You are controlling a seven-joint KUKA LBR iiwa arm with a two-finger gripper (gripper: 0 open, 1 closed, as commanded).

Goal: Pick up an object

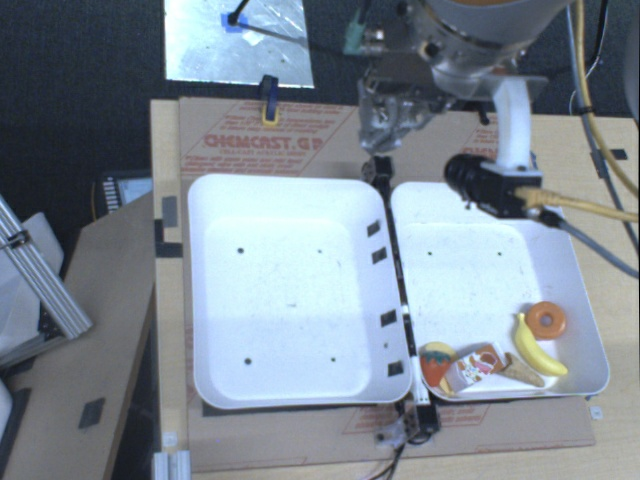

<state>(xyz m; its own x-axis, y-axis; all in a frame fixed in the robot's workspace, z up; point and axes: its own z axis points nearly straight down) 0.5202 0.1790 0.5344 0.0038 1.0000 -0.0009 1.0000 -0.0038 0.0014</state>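
1. reaching in from the upper right, the grey arm [480, 13] with its orange band hangs over the far edge of the bench, wrist pointing down toward the seam between the two bins.
2. the left bin [215, 368] is a shallow white tray, lying just beside the right bin [590, 328], their inner walls nearly touching.
3. the gripper [380, 143] sits above the far end of that seam, over the cardboard and not inside either bin; whether it is apart or together i cannot tell, and nothing shows in it.
4. the banana [535, 348] lies in the right bin's near right corner, its long axis running from far-left to near-right, curved.
5. a printed packet [478, 366] lies left of the banana, near the front wall.
6. an orange ring-shaped toy [546, 319] touches the banana's far end.
7. a red-orange round fruit [437, 361] sits at the packet's left.
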